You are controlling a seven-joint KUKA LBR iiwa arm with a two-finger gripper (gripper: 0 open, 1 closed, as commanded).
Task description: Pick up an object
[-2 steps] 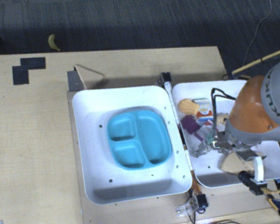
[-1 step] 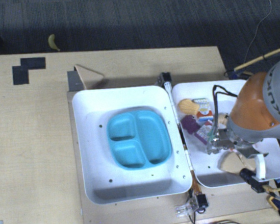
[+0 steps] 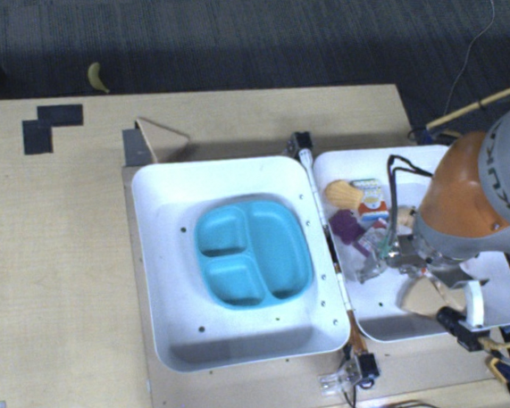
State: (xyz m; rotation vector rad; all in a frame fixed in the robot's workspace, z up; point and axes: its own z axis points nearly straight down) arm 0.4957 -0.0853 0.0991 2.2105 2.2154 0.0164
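Note:
Several small objects lie in the right bin: a tan rounded piece, a white carton with red and blue print, a purple object and a beige flat piece. My gripper reaches down into this bin from the right, just below and right of the purple object. The grey wrist and orange band cover the bin's right half. The arm hides whatever lies under it.
The left bin holds a blue divided plate. A black divider with a clip runs between the bins. Cables loop beside the wrist. A yellow banana-like item lies on the dark floor beyond the bench.

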